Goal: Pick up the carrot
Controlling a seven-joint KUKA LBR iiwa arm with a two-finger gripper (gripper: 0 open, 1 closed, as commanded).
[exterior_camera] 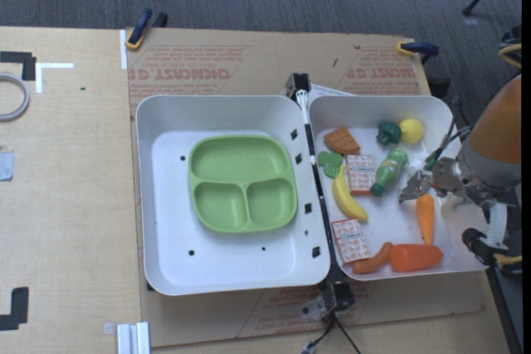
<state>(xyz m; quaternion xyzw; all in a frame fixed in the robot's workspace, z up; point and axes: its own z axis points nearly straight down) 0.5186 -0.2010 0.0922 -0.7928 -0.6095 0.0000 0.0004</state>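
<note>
**Operator:** Carrot [425, 217] lay in the right bin [365, 104], near its right wall, long axis running roughly top to bottom, thick end toward the gripper [417, 185]. I saw the gripper just above that end, perhaps touching it. Whether the pincer was spread or pressed together I could not tell; the carrot was not visibly pinched.

**Assistant:** What did a good grasp require?

**Operator:** I judged that the pincer should straddle the carrot across its width, at the thicker part, where taper would not squeeze it out. The orange pepper [415, 258] sat just below the tip and the green bottle [387, 171] to the left, so I favoured a straight descent.
</note>
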